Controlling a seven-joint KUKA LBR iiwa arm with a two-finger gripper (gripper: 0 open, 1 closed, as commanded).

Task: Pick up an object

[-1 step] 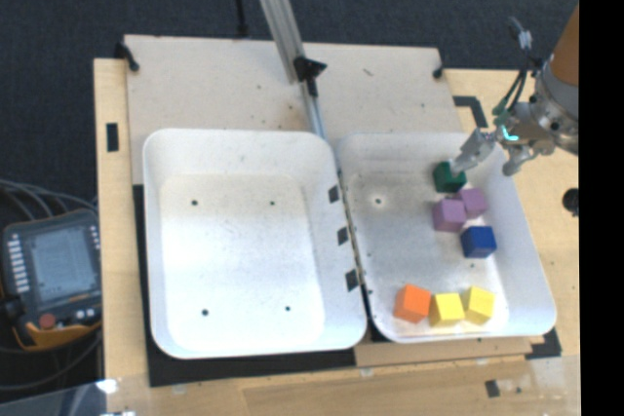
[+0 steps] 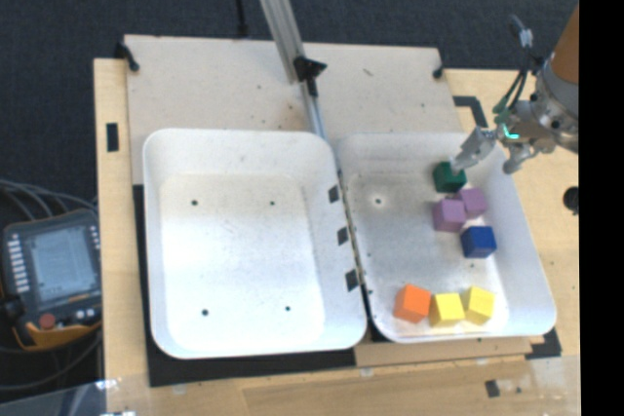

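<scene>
You have the gripper (image 2: 492,151) at the right of the frame, over the upper right corner of the right bin (image 2: 390,239); its fingers look spread apart with nothing between them, one tip just above the green block (image 2: 448,177). Below that sit two purple blocks (image 2: 458,208) touching, then a blue block (image 2: 478,241). Along the lower rim you see an orange block (image 2: 412,303) and two yellow blocks (image 2: 463,307) in a row. The left bin (image 2: 244,239) offers open floor. No readable writing.
</scene>
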